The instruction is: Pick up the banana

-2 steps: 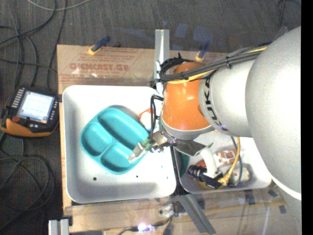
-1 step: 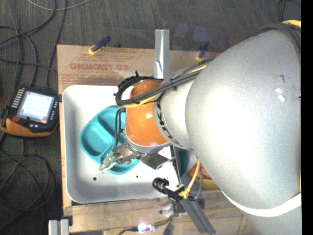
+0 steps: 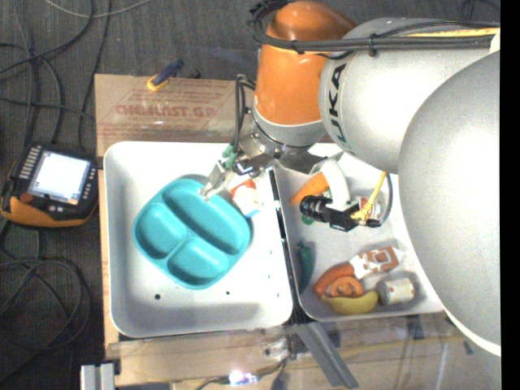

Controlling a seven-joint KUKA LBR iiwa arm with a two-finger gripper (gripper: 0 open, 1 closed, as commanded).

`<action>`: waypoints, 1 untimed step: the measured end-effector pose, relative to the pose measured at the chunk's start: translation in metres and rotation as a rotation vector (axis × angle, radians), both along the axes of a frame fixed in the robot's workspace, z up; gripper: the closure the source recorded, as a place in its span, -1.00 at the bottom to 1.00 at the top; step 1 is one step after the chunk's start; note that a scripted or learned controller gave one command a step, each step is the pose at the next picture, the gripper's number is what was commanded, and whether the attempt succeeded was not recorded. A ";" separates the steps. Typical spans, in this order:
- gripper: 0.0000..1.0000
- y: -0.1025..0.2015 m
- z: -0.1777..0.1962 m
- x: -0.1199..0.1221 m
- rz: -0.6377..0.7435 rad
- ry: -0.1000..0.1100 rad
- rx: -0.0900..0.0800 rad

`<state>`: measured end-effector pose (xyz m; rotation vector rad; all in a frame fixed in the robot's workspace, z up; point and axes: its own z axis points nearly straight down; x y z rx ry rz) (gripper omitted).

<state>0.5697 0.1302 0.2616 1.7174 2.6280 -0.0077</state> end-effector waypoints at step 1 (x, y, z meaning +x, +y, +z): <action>-1.00 0.011 -0.124 -0.088 0.338 0.006 0.005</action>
